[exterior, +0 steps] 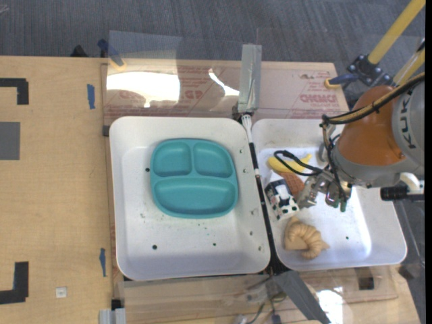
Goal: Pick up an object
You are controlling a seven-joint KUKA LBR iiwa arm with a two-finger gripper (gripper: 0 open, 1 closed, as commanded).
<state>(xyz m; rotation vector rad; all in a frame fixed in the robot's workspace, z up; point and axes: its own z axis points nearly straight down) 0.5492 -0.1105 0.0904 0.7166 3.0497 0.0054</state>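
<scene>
Nothing sits between the fingers of the gripper [322,193] as far as the slanted view lets me judge; whether they are spread or pressed together I cannot tell, since the metal tip is small and tangled with cables. It hangs low over the right bin [385,248], close above the cluster of small items at that bin's left side. Just beside the tip lie a yellow piece, possibly a toy banana [287,162], an orange-brown piece [295,181] next to it, and a small black-and-white toy [282,200] against the divider. A toy croissant [305,239] lies nearer the bin's front edge, apart from the tip. Farther out, the left bin [128,248] holds a teal divided plate [194,178], well apart from the arm.

By my reading, the pick is not yet made: the arm is positioned over candidates, but closing on one and lifting it clear both remain.
</scene>
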